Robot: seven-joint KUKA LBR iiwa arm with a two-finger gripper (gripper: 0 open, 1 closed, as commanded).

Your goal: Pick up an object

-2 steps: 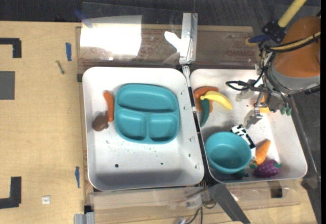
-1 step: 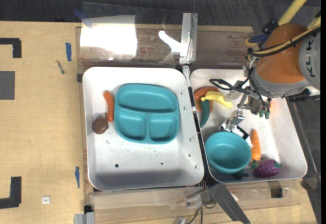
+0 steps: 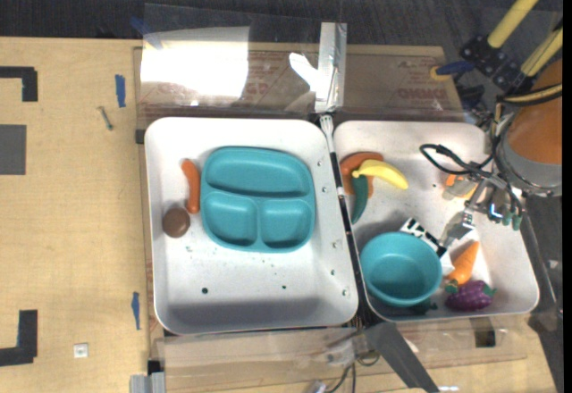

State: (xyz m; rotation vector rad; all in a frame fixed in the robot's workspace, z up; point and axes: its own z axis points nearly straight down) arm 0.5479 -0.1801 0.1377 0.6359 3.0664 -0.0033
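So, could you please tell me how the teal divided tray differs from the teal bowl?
The teal divided tray lies in the left bin; the teal bowl sits in the right bin. The tray is rounded-rectangular with three compartments, while the bowl is round with one hollow. The tray looks wider and shallower, the bowl deeper. They share the same teal colour.

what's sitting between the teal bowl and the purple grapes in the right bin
A toy carrot lies between the teal bowl and the purple grapes, seen in the camera view.

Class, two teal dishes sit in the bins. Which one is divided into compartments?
The teal tray in the left bin: it has three compartments. The teal bowl in the right bin is round and undivided.
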